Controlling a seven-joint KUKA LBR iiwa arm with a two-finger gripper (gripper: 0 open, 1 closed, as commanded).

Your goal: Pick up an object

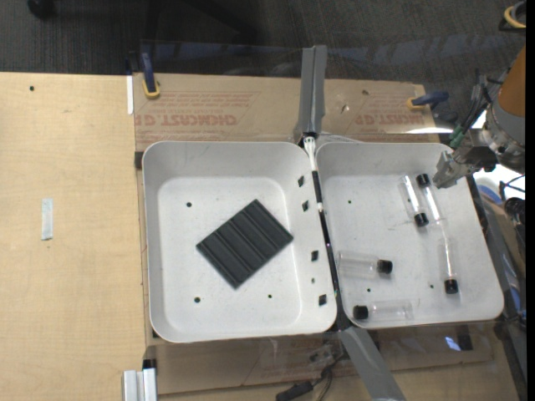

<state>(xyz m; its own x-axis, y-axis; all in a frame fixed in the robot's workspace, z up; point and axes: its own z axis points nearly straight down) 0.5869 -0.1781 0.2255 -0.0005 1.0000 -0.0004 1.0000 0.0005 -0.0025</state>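
Over the right bin (493,303), near its upper right corner, the gripper (447,172) is hanging at the end of the arm (508,111) that is reaching in from the right side. Whether the pincer is open or closed I cannot tell, since its tip is showing small and blurred against the white wall; nothing is visibly sitting in it. Clear tubes with black caps are lying scattered across the floor of that bin, which is probably why the arm is hovering on this side. One capped tube (415,199) is lying just beside the gripper, running down the bin with a cap at each visible end, and it looks like the nearest candidate for a pick. Another tube (449,266) is lying along the right wall, a third (364,266) is resting near the divider, and a fourth (384,312) is sitting close to the bottom edge. Across the divider, the left bin (155,249) is holding a dark ribbed slab (245,242), lying flat and turned at a slant, well apart from the gripper. Judging from this, the pick is not yet made, and the round, clear tubes may be rolling away easily when touched.
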